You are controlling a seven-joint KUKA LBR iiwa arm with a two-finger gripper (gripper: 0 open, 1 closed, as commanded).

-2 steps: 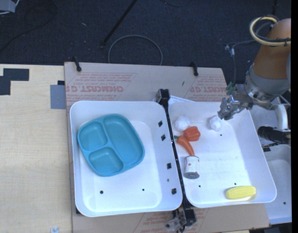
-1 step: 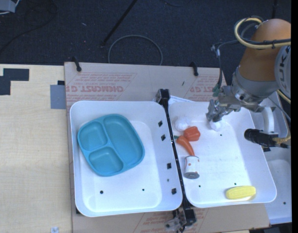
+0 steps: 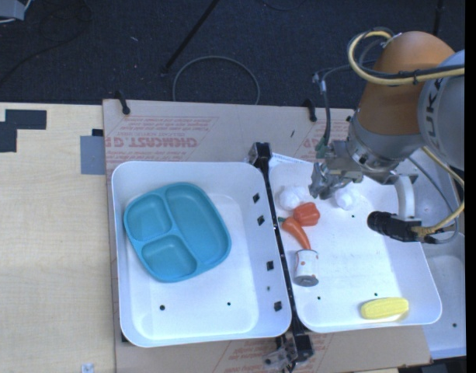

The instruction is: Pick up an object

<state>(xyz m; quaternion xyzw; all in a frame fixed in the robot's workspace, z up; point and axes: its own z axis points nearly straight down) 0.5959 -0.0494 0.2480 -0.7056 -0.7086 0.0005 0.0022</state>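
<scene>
I have the grey two-finger gripper (image 3: pixel 321 186) low over the right white bin (image 3: pixel 412 274); how far it's parted I cannot tell. The orange plastic carrot-shaped toy (image 3: pixel 301 220) lies just below it, apparently ungrasped.

tray (image 3: pixel 175 230) blue | carrot (image 3: pixel 301 219) orange | corn (image 3: pixel 383 308) yellow | can (image 3: pixel 305 266) perhaps white-red

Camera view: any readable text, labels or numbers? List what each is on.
Red print on the cardboard sheet under the bins: upside down and blurred, not reliably readable.
"UK" in dark letters on the grey arm, cut off at the edge.
Small can: label too small to read.
</scene>
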